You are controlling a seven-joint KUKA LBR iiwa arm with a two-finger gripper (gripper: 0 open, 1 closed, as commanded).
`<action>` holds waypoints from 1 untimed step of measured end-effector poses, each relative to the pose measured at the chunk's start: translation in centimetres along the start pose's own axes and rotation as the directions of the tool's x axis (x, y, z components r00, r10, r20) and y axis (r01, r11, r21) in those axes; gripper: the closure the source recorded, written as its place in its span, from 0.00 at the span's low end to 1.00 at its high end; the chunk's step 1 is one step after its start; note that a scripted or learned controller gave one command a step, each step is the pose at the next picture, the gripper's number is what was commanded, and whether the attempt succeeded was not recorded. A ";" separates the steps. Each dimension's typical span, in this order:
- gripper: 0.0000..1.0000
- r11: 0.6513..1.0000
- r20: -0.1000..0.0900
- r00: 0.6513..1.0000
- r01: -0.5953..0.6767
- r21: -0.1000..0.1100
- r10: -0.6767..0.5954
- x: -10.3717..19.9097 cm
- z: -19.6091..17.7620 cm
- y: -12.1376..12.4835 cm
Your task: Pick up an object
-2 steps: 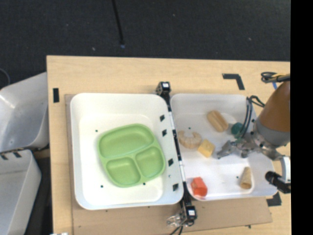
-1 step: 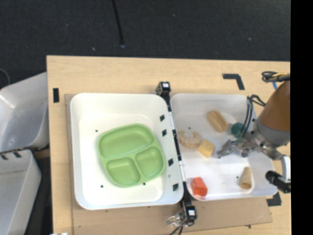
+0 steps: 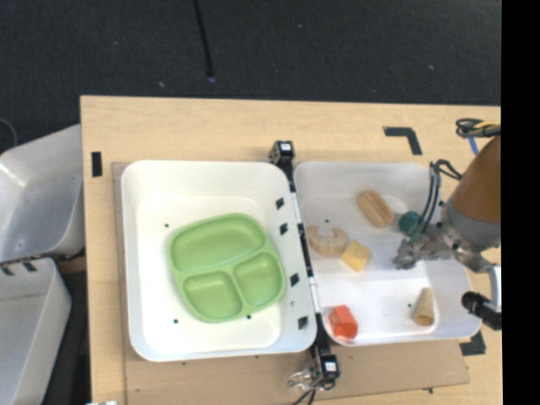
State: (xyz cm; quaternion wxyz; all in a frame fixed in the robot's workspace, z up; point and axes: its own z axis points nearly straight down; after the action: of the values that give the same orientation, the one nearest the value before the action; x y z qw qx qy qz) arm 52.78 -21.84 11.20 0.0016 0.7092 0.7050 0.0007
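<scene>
Arm (image 3: 479,194) comes in from the right edge over the right bin (image 3: 337,175), its orange band above the grey wrist, which slants down and leftward to the gripper (image 3: 409,256) low over the bin floor near the bin's right side; whether the gripper is spread or closed cannot be told, and nothing is seen held in it. Just above the gripper lies a small teal object (image 3: 410,222), close against the wrist cabling. Left of that sits a tan bread-like roll (image 3: 375,208), and further left a pale round piece (image 3: 326,240) touching or just beside a yellow block (image 3: 355,256). An orange-red object (image 3: 342,322) lies in the bin's lower left corner against the wall, and a tan cone-shaped piece (image 3: 423,307) lies near the lower right edge, below the gripper. Bare floor lies in the middle of the right bin between the yellow block and the gripper, and along the bottom between the red object and the cone. In the left bin (image 3: 135,251) a green divided plate (image 3: 226,266) sits centrally, with white floor all round it
</scene>
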 end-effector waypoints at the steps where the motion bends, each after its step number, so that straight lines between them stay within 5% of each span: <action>1: 1.00 1.000 0.001 1.000 0.008 -0.002 -0.008 0.4 -4.6 -0.1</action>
State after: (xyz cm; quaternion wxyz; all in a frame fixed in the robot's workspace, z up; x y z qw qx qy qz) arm 52.66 -21.39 15.78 0.0029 0.7062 0.7080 0.0012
